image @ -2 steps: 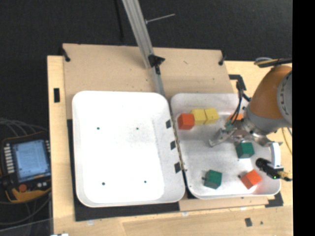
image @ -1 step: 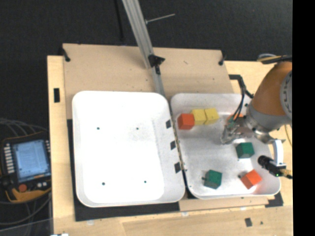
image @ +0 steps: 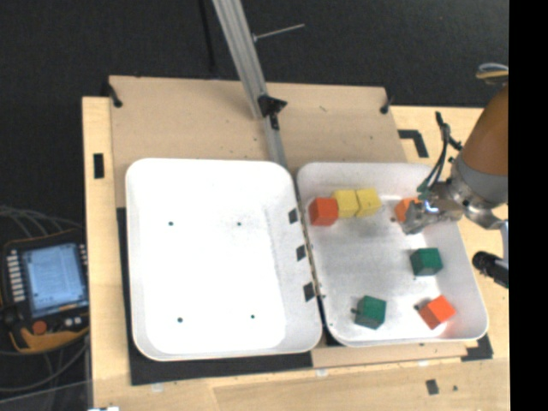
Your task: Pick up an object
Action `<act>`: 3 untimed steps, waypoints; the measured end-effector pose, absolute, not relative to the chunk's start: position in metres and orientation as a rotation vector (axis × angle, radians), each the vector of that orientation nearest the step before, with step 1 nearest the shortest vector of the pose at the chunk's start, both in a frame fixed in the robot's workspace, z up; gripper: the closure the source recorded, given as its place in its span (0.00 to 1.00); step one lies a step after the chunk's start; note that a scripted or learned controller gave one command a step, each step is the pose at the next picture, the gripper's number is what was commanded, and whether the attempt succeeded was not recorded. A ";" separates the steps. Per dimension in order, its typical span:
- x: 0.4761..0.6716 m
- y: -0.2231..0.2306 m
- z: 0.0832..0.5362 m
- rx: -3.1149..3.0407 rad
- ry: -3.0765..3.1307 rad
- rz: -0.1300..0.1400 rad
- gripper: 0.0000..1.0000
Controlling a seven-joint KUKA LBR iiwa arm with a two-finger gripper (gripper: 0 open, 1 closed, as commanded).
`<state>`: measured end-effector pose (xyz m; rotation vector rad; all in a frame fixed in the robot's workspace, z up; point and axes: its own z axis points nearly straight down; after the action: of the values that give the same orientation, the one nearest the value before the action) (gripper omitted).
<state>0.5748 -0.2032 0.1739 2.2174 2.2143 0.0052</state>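
We see a small orange block (image: pixel 402 210) near the far edge of the right-hand white bin (image: pixel 390 336), right at the tip of the metal two-finger gripper (image: pixel 414 218); the block looks to be touching it, though we cannot tell whether it sits between the jaws or whether they are apart or together. The grey arm with its orange band (image: pixel 491 148) reaches in over the bin's right edge. Along the far edge, toward the left, an orange cube (image: pixel 323 211) and two yellow cubes (image: pixel 357 202) sit in a touching row. A green cube (image: pixel 425 261) lies near the right edge, an orange cube (image: pixel 437 312) in the near right corner, a dark green block (image: pixel 370 312) by the near edge. The left white bin (image: pixel 145 255) lies alongside.
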 end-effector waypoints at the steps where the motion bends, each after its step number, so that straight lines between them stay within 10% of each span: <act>1: 0.576 -0.205 0.205 2.215 2.220 0.004 1.00; 3: 0.599 -0.112 0.211 2.213 2.228 0.003 1.00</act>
<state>0.5986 -0.1124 0.2113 2.2134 2.2284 0.0031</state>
